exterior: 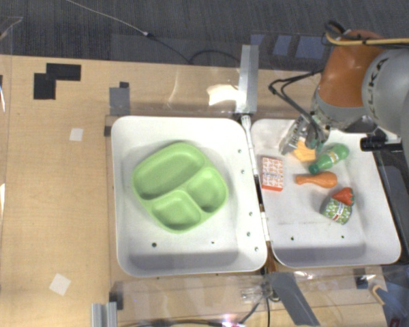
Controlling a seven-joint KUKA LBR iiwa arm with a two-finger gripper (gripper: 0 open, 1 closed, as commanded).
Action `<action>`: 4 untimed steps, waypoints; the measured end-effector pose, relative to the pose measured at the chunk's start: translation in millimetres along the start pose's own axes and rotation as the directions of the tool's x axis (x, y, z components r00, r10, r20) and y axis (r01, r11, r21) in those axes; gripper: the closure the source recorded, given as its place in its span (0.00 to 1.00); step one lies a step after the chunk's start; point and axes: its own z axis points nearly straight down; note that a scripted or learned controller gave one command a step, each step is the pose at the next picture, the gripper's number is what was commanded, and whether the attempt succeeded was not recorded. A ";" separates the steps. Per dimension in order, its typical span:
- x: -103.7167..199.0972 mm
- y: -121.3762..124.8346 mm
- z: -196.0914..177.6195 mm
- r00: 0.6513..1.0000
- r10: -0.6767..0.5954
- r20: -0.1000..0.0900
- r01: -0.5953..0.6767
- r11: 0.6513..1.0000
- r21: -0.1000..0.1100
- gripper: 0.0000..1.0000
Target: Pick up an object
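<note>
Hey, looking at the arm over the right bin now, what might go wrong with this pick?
1. The gripper sits over the yellow piece, which lies against the green bottle; closing there may nudge the bottle or catch both.
2. The yellow piece looks small and flat, so it may slip free.
3. The orange drumstick lies close below and could get bumped.

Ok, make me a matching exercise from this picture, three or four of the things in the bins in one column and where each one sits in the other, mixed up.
Things:
1. green divided plate
2. small red and white card
3. orange toy drumstick
4. green bottle

Places:
A. right bin, against its left wall
B. left bin, near its middle
C. right bin, just right of the gripper
D. right bin, just below the green bottle

Pairs: 1-B, 2-A, 3-D, 4-C
</note>
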 end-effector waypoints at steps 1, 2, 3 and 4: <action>42.1 45.5 -74.0 0.967 0.253 -0.021 -0.253 0.968 0.012 1.00; 113.4 34.6 -73.2 0.787 0.617 -0.018 -0.616 0.787 0.027 1.00; 190.4 53.0 -114.7 0.548 0.836 -0.009 -0.836 0.548 0.031 1.00; 228.9 103.2 -80.7 0.908 0.417 -0.025 -0.417 0.909 0.024 1.00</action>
